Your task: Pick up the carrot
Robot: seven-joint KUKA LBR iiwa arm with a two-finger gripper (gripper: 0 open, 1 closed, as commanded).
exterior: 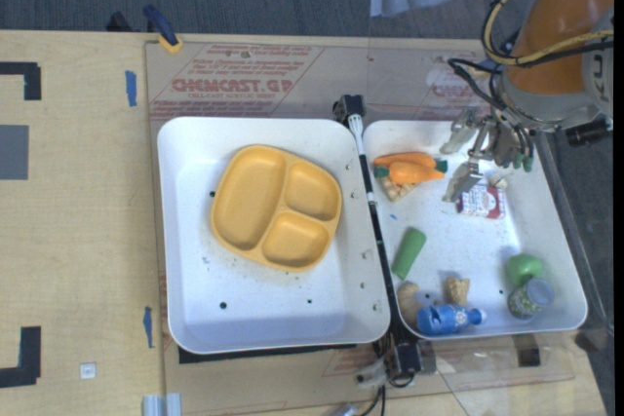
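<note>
The grey KUKA arm with its orange band (556,39) enters at the counter's far right corner, its wrist bent steeply downward. Black and yellow cables loop over the orange section. Below it hangs the metal two-finger gripper (480,161), its jaws pointing down and slightly toward the counter's left edge, poised over the far part of the right side. The slanted view and glinting metal hide how wide the jaws stand.

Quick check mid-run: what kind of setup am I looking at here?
Likely a robot lab picking bench, not a kitchen: two white bins on a taped board, toy food like the carrot and a yellow divided plate, the gripper overhead.
</note>
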